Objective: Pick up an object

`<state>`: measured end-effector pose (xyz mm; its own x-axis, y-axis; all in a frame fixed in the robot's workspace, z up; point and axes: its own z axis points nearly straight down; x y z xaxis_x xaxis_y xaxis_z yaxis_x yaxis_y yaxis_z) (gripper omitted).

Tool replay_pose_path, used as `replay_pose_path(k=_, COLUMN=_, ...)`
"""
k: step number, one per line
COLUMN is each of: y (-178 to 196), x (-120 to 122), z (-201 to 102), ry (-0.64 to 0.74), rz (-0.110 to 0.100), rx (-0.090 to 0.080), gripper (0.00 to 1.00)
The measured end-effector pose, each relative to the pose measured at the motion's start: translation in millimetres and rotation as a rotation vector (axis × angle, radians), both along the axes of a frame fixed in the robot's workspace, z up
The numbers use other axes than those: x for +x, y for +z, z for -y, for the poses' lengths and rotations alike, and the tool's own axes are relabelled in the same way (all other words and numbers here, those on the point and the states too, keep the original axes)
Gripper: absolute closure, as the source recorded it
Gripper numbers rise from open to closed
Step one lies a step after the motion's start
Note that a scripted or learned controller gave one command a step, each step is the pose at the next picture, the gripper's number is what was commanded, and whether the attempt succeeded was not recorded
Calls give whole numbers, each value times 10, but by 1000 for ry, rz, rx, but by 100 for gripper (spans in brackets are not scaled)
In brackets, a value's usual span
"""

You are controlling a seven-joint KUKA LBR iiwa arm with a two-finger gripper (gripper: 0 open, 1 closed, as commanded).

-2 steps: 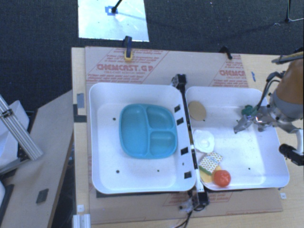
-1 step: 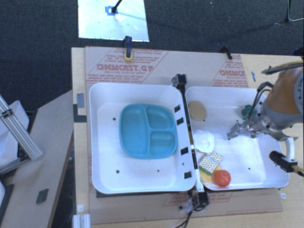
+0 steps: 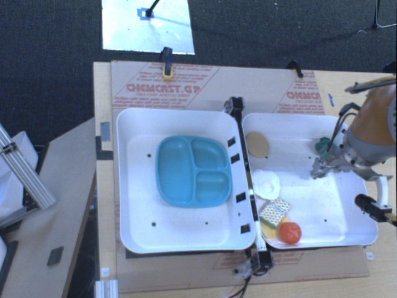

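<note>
The hand hangs low over the right bin; its grip can't be told. A tomato lies well left of it, nearer the camera.

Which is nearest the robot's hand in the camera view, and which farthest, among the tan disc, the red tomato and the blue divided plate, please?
From the hand at the right bin's right side:
1. Tan disc, upper left part of the right bin.
2. Red tomato, near the right bin's front edge; close to the disc's distance, so this order is not firm.
3. Blue divided plate, in the left bin, clearly farthest.

arm bent low, jaws down
</note>
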<state>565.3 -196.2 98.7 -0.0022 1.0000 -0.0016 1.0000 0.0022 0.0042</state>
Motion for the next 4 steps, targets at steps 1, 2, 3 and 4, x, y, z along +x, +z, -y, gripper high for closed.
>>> replay_pose_path(k=1, y=618, x=86, z=-37, ry=3, rz=4, rx=-1, gripper=100)
replay_pose_path(k=2, y=1058, x=90, z=-22, ry=3, rz=2, rx=-1, gripper=100)
replay_pose_path(k=3, y=1430, x=106, z=-19, ry=4, rz=2, rx=0, gripper=100)
replay_pose_path(k=4, y=1513, x=143, z=-591, ry=8, rz=-1, rx=3, gripper=100)
